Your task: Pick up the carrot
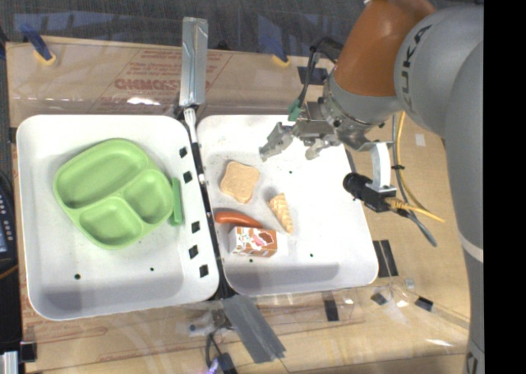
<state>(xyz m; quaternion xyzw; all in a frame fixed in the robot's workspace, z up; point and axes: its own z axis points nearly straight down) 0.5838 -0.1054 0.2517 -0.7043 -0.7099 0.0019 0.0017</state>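
Cataloguing the right bin: four small items lie in its left half.

Item, carrot: slim, orange-red, lying nearly flat and lengthwise from 9 to 3 o'clock, close to the divider between the bins. It touches or nearly touches the top edge of a small printed carton at its 6 o'clock.

Item, bread slice: tan, at 12 o'clock of the carrot, just apart from it.

Item, ridged yellow piece: at 2 o'clock of the carrot, just beside its right tip.

Left bin: holds a green divided plate.

Gripper: hangs over the upper middle of the right bin, at 1 o'clock of the carrot and well apart from it; fingers spread, grasping nothing.

Step in hand, judged: the approach. A sound grasp calls for travel toward 7 o'clock, fingers turned to close across the carrot's narrow width, one at its 12 o'clock side and one at 6. The carton side is tight, so descent near the carrot's left half looks cleaner and spares the yellow piece.
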